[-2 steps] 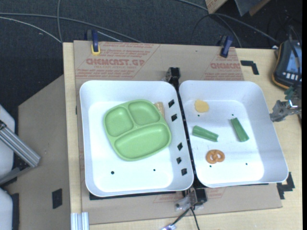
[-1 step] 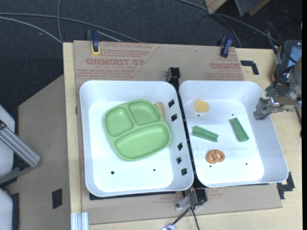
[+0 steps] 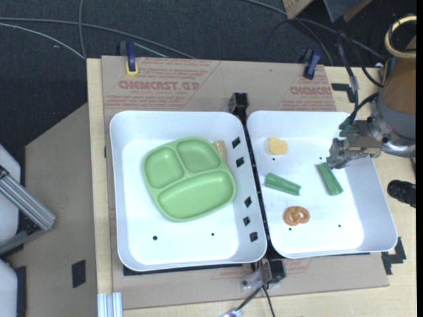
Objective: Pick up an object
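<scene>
Gripper (image 3: 337,158) sits low over the right bin (image 3: 370,233), near its right-hand wall, arm coming in from the right with the orange band (image 3: 400,91) above the wrist. Can't tell whether it's wide or narrow; the tip is a blur of metal and cable. Nothing visibly between the tips, so not calling it a grasp.

Directly at the tip: a green stick-shaped piece (image 3: 329,179), lying at a slant, upper end touching or just under the gripper, can't tell which. A second green piece (image 3: 283,184) lies left of it, apart, also slanted. A yellow round item (image 3: 278,146) sits up toward the bin's far side, a brown pretzel-shaped item (image 3: 296,215) toward the near side.

Left bin (image 3: 125,177): green divided plate (image 3: 190,177) roughly centred, three compartments, with a small tan object (image 3: 220,150) tucked at its upper right edge.

Both bins rest on a cardboard sheet (image 3: 165,81) clamped at the far edge.
</scene>
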Motion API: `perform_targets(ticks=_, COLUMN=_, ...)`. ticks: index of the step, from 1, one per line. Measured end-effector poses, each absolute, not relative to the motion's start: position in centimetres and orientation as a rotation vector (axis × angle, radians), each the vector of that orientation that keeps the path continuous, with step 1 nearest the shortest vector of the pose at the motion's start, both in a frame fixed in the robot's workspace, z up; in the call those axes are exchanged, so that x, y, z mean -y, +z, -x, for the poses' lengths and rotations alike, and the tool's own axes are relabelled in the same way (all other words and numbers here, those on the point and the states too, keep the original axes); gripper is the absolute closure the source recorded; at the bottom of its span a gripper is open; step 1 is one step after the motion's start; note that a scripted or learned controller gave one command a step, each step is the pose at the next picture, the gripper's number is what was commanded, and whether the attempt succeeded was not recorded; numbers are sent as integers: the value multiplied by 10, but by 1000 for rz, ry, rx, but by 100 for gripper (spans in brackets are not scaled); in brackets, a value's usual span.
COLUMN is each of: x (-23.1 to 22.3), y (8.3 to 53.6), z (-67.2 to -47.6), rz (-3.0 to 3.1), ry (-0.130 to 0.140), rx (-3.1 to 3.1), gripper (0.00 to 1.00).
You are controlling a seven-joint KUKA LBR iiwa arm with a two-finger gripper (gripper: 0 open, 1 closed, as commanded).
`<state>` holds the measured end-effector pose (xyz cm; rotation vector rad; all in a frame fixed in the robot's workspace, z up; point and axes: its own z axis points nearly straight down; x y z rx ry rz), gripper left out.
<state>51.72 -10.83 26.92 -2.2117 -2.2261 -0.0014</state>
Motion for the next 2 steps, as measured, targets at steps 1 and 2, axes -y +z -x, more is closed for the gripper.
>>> perform_targets(ticks=1, x=49, y=258, z=-509, rz=2210, ry=-1, rx=2225, gripper=100)
perform_targets(ticks=2, x=-8, y=259, z=-506, rz=2213, ry=-1, rx=2225, gripper=100)
